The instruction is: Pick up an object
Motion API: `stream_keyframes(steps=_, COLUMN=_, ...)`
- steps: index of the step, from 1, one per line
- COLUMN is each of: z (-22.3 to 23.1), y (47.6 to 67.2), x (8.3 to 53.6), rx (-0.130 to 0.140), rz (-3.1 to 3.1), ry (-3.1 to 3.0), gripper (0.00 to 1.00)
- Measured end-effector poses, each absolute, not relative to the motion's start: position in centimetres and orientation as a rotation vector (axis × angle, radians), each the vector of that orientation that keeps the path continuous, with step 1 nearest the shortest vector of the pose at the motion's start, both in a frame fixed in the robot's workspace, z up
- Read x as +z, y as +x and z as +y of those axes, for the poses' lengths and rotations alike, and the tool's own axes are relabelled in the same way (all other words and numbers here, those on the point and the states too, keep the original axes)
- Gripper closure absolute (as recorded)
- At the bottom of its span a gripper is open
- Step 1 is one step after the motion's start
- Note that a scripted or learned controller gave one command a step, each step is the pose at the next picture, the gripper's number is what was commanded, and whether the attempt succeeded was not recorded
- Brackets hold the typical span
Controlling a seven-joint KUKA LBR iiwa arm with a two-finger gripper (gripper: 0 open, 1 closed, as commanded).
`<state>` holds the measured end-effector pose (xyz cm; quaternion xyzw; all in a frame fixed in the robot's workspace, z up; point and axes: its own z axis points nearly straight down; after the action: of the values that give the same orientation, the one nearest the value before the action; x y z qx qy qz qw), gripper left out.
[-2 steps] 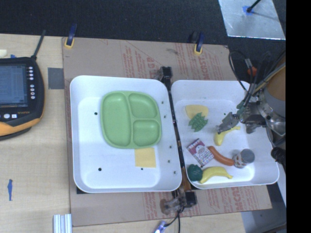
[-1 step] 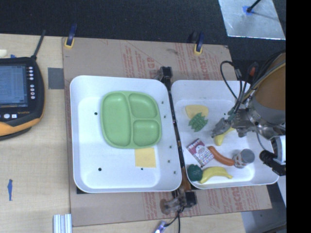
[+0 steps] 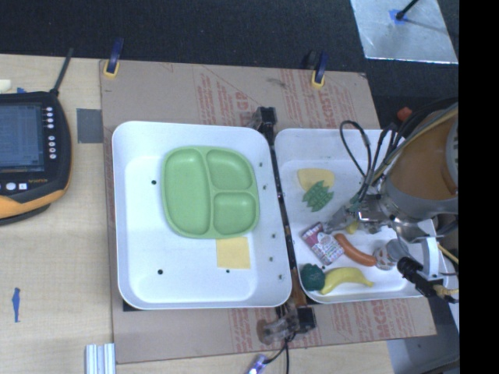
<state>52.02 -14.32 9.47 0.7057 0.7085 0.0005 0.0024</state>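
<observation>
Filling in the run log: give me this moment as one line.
claw: low in right bin, above hot dog | grasp: none seen | left bin: green plate, yellow square

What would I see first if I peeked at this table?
Probably the big green plate with three sections, sitting in the left white bin, with a flat yellow square just below it. Then the right bin, crowded with toy food: a yellow banana, an orange-red sausage and a dark green piece. The grey and orange robot arm leans in over that bin from the right.
</observation>
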Motion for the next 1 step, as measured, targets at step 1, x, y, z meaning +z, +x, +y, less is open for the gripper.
stream_keyframes(steps=1, z=-9.54, y=48.63, x=9.47, rx=0.004, rz=2.221, ry=2.210, gripper=0.00)
